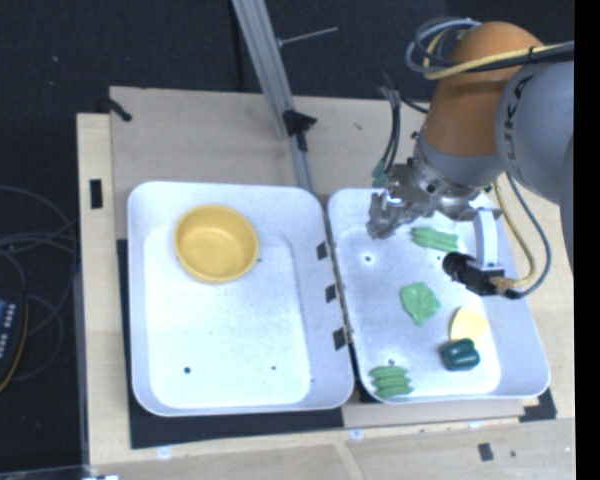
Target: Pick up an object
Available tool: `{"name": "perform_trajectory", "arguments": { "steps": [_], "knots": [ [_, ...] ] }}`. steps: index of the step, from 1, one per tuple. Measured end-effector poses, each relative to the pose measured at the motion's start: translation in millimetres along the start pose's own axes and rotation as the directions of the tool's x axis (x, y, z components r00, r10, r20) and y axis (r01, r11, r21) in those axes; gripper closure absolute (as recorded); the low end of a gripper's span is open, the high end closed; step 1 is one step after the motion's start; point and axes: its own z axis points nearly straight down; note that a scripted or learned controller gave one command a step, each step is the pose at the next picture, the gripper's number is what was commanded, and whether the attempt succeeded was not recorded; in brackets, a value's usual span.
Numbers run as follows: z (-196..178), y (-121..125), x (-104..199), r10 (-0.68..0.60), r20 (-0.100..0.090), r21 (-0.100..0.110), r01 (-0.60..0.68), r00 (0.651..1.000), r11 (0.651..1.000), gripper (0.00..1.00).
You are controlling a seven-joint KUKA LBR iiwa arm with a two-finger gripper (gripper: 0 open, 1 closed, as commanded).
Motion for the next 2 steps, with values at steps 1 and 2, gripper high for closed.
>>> {"name": "perform_trajectory", "arguments": {
  "steps": [1,2],
  "knots": [
    [-9,0,50,0.0,0.0,-0.001,0.0,1.0,1.0,1.0],
    [-12,-6,107,-0.001,0.0,0.0,0.001,1.0,1.0,1.0]
  ]
}}
